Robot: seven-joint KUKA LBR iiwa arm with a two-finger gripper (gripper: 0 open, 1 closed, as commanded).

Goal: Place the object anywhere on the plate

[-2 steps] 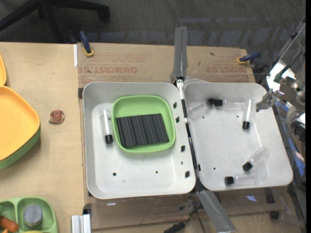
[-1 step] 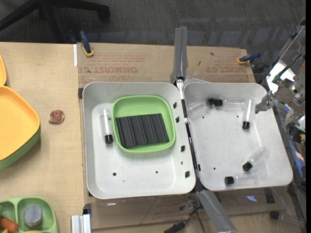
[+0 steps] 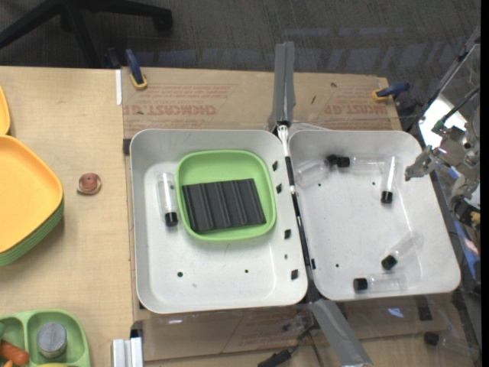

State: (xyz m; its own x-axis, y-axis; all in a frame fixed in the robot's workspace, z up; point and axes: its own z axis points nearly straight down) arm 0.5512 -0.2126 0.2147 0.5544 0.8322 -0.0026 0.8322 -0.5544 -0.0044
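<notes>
Plate (image 3: 225, 159), green, squarish, sits in upper half of left bin (image 3: 214, 281); dark ribbed slab (image 3: 225, 205) lies flat on it, wholly inside the rim

Bench (image 3: 92, 266), tan, runs across the frame, with cardboard sheet (image 3: 191, 102) under both bins

Right bin (image 3: 344, 228) touches the left one along the centre seam

Stack of yellow plates (image 3: 27, 197) at left edge of frame

My gripper (image 3: 428, 161) at right edge of frame, by the right bin's upper right rim; pale and cluttered there, cannot tell how far open it is or whether it has hold of anything

Clear tube with black cap (image 3: 166, 199) in left bin, just beside the plate's left rim

Four similar capped tubes (image 3: 388, 180) scattered in right bin, well apart

Small red disc (image 3: 89, 183) on bench, between yellow stack and left bin
</notes>
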